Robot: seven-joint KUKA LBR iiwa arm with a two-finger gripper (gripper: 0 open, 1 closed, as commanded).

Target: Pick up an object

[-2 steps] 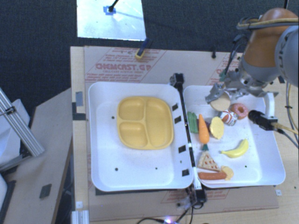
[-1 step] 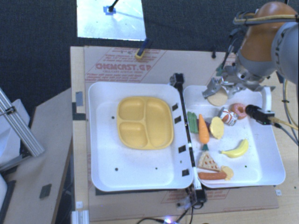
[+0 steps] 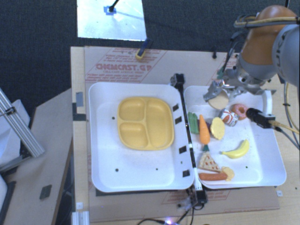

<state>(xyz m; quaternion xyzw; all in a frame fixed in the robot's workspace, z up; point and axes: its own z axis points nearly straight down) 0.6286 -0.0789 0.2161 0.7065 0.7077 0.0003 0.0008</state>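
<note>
My gripper point(image 3: 216, 89) hangs over the far left corner of the right bin point(image 3: 272, 168). A pale tan round piece point(image 3: 218, 102) sits right under it, and I cannot see whether it is held. Nearby in this bin lie a red-and-white round item point(image 3: 228, 117), a pink donut point(image 3: 240, 110), a carrot point(image 3: 204, 129), a green vegetable point(image 3: 193, 122) and a yellow oval piece point(image 3: 217, 128). Closer to the front are a banana point(image 3: 237, 149), a pizza slice point(image 3: 209, 163) and a sausage point(image 3: 210, 176).
The left bin point(image 3: 108, 172) holds a yellow divided plate point(image 3: 144, 123). A black-clipped divider point(image 3: 183, 125) runs between the two bins. The arm's orange-banded body point(image 3: 262, 36) looms over the right bin's far right corner. A shiny square panel point(image 3: 111, 13) lies beyond the bench.
</note>
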